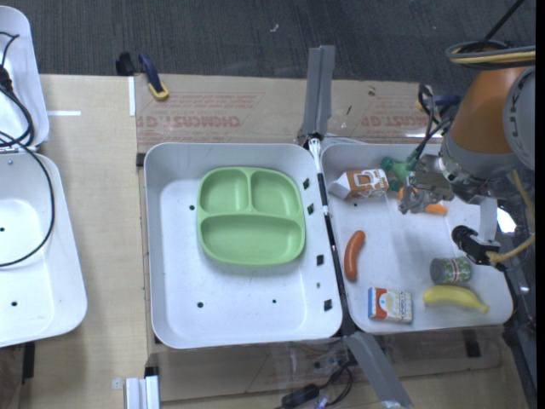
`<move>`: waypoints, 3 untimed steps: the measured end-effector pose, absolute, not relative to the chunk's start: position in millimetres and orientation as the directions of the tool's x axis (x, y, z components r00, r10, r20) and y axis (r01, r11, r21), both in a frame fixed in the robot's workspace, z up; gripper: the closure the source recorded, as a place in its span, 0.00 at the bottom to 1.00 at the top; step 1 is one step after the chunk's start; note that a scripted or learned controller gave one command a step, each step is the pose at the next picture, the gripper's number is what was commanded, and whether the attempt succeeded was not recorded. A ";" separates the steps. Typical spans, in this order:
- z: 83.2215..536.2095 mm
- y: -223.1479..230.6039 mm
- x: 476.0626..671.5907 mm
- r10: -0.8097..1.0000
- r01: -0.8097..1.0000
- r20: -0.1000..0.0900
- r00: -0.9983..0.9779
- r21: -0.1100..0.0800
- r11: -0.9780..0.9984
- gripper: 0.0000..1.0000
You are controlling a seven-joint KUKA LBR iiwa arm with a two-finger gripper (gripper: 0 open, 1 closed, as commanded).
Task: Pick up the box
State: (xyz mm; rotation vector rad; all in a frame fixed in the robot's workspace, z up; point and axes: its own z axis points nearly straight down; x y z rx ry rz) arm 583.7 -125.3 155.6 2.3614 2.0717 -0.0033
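**A:** Where is the pincer [415, 196]?

**B:** Low over the far part of the right bin [387, 267], at the end of the grey arm [490, 135] with its orange band. I cannot tell how the pincer is set; its tip is a dark jumble against the bin floor.

**A:** And the box?

**B:** There are two. One box [361, 183], a small carton in white and brown, lies tilted just to the left of the pincer, near the bin's far wall, apart from it. The other box [390, 305], white with orange marks, lies flat well toward the near edge of the bin, below and a little left of the pincer.

**A:** Is anything close to the tip?

**B:** A small orange piece [435, 210] lies just to its right on the bin floor, and something green [393, 168] sits just beyond it toward the far wall. I cannot tell what either is.

**A:** What else is in that bin?

**B:** A sausage [353, 255] lies left and nearer than the pincer. A green can [450, 270] and a banana [456, 297] lie nearer the front, to its right.

**A:** And the left bin [174, 254]?

**B:** It holds a green divided plate [250, 216], well to the left of the pincer. Both bins rest on the wooden surface [94, 126].
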 end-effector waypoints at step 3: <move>133.7 -116.0 572.8 0.940 0.940 -0.003 0.342 -0.005 -0.342 0.00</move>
